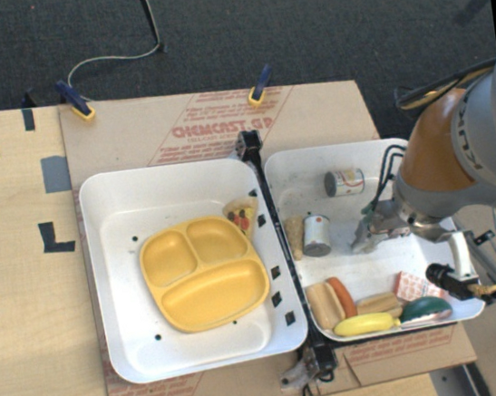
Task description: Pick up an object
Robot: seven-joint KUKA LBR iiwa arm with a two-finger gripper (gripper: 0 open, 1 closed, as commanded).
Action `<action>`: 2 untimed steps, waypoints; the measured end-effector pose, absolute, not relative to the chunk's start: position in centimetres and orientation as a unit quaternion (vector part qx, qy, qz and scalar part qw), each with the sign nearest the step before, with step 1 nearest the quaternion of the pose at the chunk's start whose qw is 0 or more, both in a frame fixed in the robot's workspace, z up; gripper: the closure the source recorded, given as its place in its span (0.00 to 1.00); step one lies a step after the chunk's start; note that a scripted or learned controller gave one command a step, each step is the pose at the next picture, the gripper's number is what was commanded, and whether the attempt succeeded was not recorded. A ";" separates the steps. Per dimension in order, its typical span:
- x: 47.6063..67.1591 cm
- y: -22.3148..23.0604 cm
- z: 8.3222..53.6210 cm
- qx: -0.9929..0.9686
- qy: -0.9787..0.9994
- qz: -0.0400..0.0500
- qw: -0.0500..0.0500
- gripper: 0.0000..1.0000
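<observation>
The arm (pixel 448 155) enters from the right and extends over the right bin (pixel 316 160); the gripper (pixel 369 232) sits low inside that bin, near its middle; whether it is wide, narrow or holding anything cannot be told at this resolution.

Right bin contents: a small can (pixel 345 182) lies on its side toward the far wall, apart from the gripper; a second can (pixel 315 234) lies just to the gripper's left, close to the divider; along the near wall lie a hot dog (pixel 332 300), a banana (pixel 366 323), a dark green item (pixel 425 308) and a red-and-white patterned item (pixel 411 286), grouped together.

Left bin (pixel 114 284) contents: a yellow compartment tray (pixel 205 272) lies flat at centre; a small yellow-and-red item (pixel 243 215) rests just beyond the tray's far right corner, near the divider.
</observation>
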State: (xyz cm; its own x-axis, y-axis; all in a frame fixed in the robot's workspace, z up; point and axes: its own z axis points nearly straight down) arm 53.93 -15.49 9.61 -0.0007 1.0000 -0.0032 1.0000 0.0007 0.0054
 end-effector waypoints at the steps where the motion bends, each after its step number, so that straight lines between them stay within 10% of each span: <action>1: 60.7 -15.0 19.5 0.707 0.708 0.000 0.001 1.00; 2: 66.9 -15.3 23.0 0.706 0.708 0.000 0.001 1.00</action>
State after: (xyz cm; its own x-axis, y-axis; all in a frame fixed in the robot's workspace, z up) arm 66.87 -15.34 22.96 -0.0022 1.0000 -0.0017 1.0000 0.0022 0.0009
